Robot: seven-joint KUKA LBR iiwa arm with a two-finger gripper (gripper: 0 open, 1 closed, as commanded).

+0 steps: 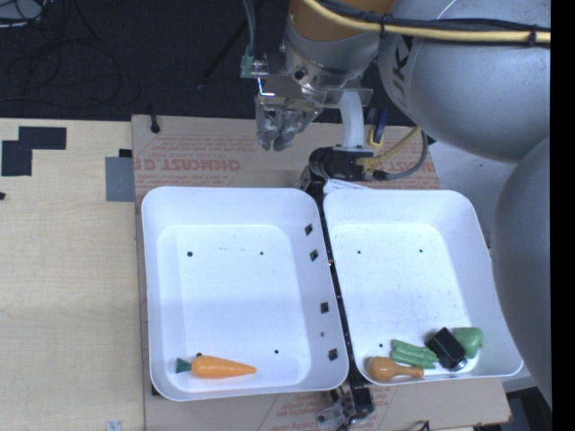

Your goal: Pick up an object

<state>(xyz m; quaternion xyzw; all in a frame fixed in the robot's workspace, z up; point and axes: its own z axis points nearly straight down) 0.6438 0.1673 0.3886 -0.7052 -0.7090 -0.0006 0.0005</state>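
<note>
- The grey arm [467, 61] fills the upper right of the camera view, its orange band [337, 7] just above the wrist; black and yellow cables run across and below it.
- The counter [63, 277] is pale wood on the left, with dark shapes near its upper left corner; a brown cardboard sheet [207, 151] with reversed red lettering lies under the bins.
- The left bin [162, 214] is shallow and white; it sits touching the right bin [467, 214] along a shared middle edge set with small dark clips.
- The gripper [278, 137] hangs above the cardboard beyond the far rim of the left bin, well apart from every object; its fingers point down and look drawn close together with nothing between them, though the view is too blurred to tell for certain.
- An orange carrot [220, 366] with a green top lies on its side near the front wall of the left bin; the green end points left.
- In the front right corner of the right bin a cluster lies bunched together: a green pea pod [413, 355], a black block [446, 347], a rounded green piece [470, 338] and a tan pear-shaped piece [391, 369]; the block rests against the rounded green piece and the pod.
</note>
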